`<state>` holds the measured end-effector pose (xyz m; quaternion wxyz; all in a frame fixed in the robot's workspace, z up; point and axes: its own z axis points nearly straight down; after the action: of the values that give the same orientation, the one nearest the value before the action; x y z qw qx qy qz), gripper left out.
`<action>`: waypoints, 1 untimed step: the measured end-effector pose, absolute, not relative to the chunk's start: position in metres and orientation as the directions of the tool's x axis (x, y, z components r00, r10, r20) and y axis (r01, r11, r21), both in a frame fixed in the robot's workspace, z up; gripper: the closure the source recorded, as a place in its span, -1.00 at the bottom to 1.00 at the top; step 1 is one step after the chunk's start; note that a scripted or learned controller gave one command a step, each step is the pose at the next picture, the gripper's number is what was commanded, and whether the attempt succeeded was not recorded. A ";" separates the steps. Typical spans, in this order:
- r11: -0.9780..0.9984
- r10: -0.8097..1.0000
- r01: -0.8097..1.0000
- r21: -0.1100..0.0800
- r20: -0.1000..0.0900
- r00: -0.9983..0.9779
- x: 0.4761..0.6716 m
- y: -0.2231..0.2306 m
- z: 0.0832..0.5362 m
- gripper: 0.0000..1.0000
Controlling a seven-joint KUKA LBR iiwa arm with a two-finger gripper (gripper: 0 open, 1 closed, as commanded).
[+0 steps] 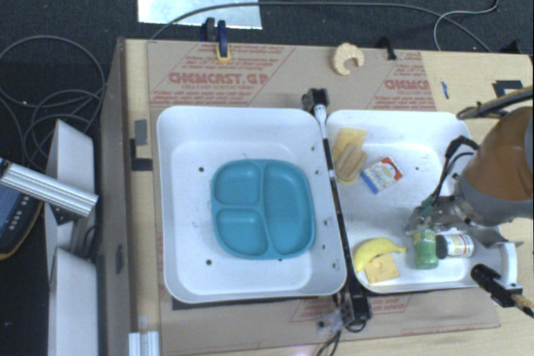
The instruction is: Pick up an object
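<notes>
Bottle: green, upright in right bin, just right of banana; likely target.
Gripper: directly above bottle, poised for descent; finger spacing hard to tell.
Banana: touching cheese wedge, crowding bottle's left.
Plate: blue, 3 compartments, left bin.

A divided plate lies in the left bin; a banana in the right bin.
</notes>
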<state>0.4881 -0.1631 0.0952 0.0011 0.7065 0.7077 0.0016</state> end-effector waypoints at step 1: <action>0.004 1.000 1.000 0.004 0.000 -0.004 0.498 -0.105 0.165 1.00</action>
<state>0.4975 -0.1048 0.1652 0.0012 0.7057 0.7086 0.0015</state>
